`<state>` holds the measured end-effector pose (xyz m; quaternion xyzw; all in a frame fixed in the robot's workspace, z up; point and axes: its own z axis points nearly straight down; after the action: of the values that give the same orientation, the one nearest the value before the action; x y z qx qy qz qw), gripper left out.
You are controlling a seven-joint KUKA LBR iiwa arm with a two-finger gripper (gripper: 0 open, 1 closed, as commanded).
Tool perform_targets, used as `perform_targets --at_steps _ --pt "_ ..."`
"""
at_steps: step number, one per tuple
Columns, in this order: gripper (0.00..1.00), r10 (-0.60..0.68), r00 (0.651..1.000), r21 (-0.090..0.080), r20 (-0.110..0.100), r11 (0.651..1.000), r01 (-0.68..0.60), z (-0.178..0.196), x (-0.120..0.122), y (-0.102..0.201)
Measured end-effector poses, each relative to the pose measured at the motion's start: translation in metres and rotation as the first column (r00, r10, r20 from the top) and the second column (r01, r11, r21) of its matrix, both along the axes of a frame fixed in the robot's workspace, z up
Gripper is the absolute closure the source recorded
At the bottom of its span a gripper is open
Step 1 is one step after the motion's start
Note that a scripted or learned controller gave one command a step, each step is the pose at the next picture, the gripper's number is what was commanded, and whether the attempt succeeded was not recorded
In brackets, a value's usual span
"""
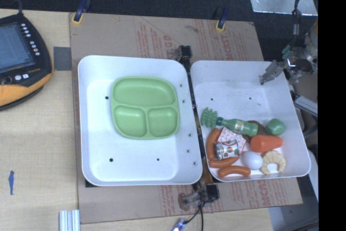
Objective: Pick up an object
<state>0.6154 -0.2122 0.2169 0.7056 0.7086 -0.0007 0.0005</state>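
**Pincer waits at the bin's far corner, nothing picked yet**

You are at the very start. The pincer (274, 70) hangs over the top right corner of the right bin (238, 81), and its two fingers look spread apart with nothing between them. It is small and dark at the side of the view, so you can't be fully sure of that.

The things to pick are all piled at the near end of that same bin, well apart from the pincer. You have a green bottle (238, 126) lying on its side, a green leafy piece (208, 117) touching its end, a small green ball (275, 126), an orange carrot-like piece (265, 143), a white egg (251, 160), a little printed box (228, 144), two sausages (232, 172) and a pale croissant-like piece (273, 162).

Next, you need to bring the pincer toward the pile, choose one thing, and go down over it. The green ball sits a bit at the side, so it may be the easiest.

The toys touch and lie over each other, so it is hard to tell where one ends. Most of the arm is cut off at the right. The left bin (97, 116) holds a green tray (145, 106).
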Motion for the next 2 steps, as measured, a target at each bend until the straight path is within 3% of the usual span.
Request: perform_targets --at_steps 1,2 --pt "0.00 0.002 1.000 0.000 -0.002 1.000 -0.002 -0.126 -0.066 0.032" --pt "1.00 0.006 1.000 -0.001 -0.005 1.000 -0.006 -0.115 -0.065 0.031"
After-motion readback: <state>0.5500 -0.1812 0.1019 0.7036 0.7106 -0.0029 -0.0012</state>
